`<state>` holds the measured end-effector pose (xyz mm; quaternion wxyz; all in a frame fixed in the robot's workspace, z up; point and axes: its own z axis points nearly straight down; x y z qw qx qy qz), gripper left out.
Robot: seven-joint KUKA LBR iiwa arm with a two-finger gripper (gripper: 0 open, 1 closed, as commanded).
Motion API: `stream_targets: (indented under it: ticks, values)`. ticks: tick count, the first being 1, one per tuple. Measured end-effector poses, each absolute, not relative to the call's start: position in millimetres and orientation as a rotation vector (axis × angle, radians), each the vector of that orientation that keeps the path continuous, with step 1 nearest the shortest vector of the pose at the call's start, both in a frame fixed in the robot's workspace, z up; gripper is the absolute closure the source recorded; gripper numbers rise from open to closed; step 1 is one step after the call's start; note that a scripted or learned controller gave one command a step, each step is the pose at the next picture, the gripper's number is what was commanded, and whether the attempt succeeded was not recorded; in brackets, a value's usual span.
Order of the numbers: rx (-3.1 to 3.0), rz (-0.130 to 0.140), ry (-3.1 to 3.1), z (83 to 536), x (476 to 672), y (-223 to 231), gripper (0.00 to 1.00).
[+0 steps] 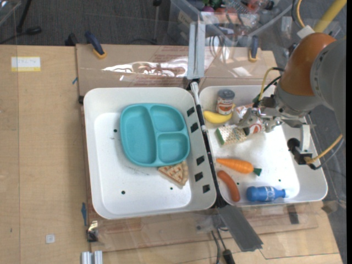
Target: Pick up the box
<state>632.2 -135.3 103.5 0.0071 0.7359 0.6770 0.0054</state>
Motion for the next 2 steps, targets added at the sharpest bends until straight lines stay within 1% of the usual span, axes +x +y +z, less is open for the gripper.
stream_targets:
  ticks: [1,2]
  values:
    - [2.410,0.027,1.983,97,588.2,-96,0.00]
    - [2.426,0.003,1.993,121,621.6,-147,0.00]
